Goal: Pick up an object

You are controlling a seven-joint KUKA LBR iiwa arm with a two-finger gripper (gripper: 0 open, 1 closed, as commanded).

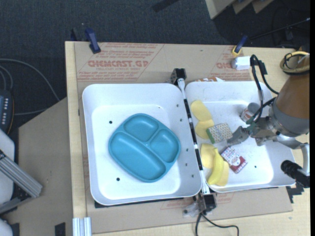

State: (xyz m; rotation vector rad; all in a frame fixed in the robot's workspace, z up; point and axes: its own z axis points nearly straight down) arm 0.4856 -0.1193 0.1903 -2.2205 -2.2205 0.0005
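The fingers (237, 135) of the grey two-finger gripper (231, 139) merge into one dark wedge from this slant, so whether they are parted or closed cannot be told, and nothing shows between them. They hang over the middle of the right shallow white bin (261, 173). A small checkered packet (219, 131) lies just beside the tip at about 10 o'clock, and a red-and-white wrapper (233, 160) lies near it at 6 o'clock. The likely failure is a descent into the bare gap between those two, closing on nothing, or nudging the flat wrapper aside. The soft yellow pieces (211, 163) crowd the bin's 9 o'clock wall and could be clipped. The wrist hides a small reddish item (245, 114) in part. The blue divided plastic plate (142, 145) sits in the left white bin (93, 132), well apart.
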